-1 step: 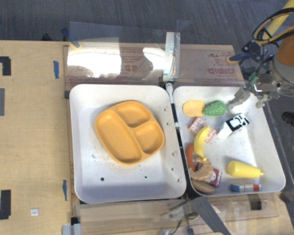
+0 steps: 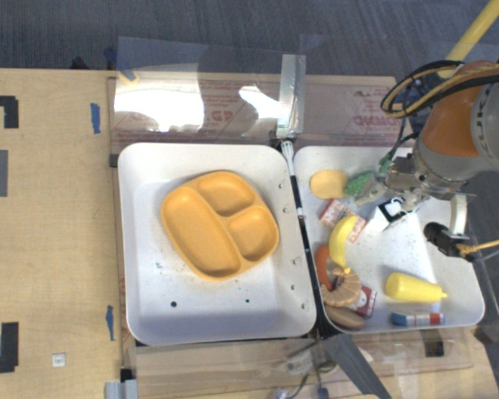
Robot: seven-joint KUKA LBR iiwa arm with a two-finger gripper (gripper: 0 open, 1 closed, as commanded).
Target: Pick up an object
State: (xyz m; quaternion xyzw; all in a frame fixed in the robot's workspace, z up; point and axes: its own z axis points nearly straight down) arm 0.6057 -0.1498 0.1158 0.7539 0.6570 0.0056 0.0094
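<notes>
Grey carpet fills the top of the frame, and below it a light wooden bench carries two shallow white bins side by side. Left white bin sits mid-frame with a yellow-orange three-compartment plastic plate lying flat in it, plus a few dark specks on the floor.

Right white bin is the busy one: a pale yellow lemon-shaped lump at its upper left, a green crumpled thing just beside that, a yellow banana in the middle, a yellow squeeze bottle lying on its side lower right, and a small red-white-blue tube right below it. Some brownish and red bits pile up at the lower left corner, hard to make out.

Grey arm with the orange band comes in from the upper right, and its two-finger gripper hangs over the bin's upper middle, near the green thing. Can't tell if the fingers are spread or pinched.
</notes>
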